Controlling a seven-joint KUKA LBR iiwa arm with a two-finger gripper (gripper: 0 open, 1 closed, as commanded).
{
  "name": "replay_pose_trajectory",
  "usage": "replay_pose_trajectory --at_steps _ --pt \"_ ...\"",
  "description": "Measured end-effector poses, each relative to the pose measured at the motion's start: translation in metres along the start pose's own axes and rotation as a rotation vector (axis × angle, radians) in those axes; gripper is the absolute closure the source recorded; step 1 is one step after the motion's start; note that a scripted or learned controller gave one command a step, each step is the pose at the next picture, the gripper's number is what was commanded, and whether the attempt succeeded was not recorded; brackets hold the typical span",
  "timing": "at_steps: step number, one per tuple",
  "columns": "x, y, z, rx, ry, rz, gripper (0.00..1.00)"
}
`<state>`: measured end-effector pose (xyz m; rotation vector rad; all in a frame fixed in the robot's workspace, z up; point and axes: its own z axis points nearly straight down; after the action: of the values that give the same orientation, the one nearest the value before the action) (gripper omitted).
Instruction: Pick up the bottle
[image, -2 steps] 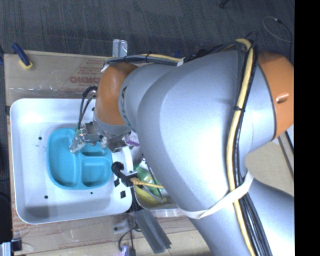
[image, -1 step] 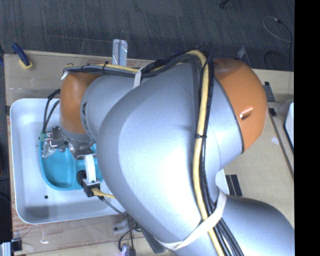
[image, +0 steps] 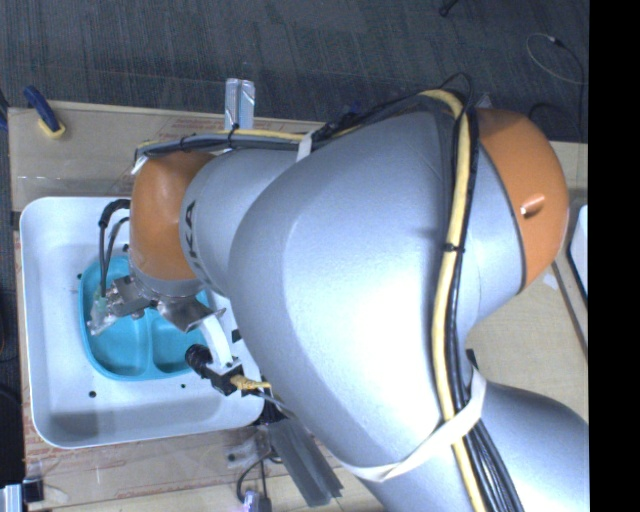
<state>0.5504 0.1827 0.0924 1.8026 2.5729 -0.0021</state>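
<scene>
In the left white bin (image: 45, 330) lies a light blue plastic thing (image: 125, 352) with rounded hollows; I cannot tell whether it is the bottle. My gripper (image: 108, 306) hangs low over its upper left part, right at or touching its surface. The wrist with its orange band (image: 160, 225) stands directly above. The grey arm (image: 380, 290) covers most of the view and hides the right side of this bin and whatever lies there.
A black cable plug (image: 212, 368) with a yellow tip hangs from the wrist over the bin's near right part. A blue-handled clamp (image: 42, 110) and a metal clip (image: 240, 100) sit on the bench's far edge. The bin's white floor shows at left and front.
</scene>
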Motion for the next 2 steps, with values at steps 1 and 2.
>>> replay_pose_trajectory --at_steps 1,2 --pt "-0.077 0.024 0.0 0.002 0.003 0.201 0.0" --pt "-0.022 0.037 0.001 0.001 0.002 0.332 0.0"
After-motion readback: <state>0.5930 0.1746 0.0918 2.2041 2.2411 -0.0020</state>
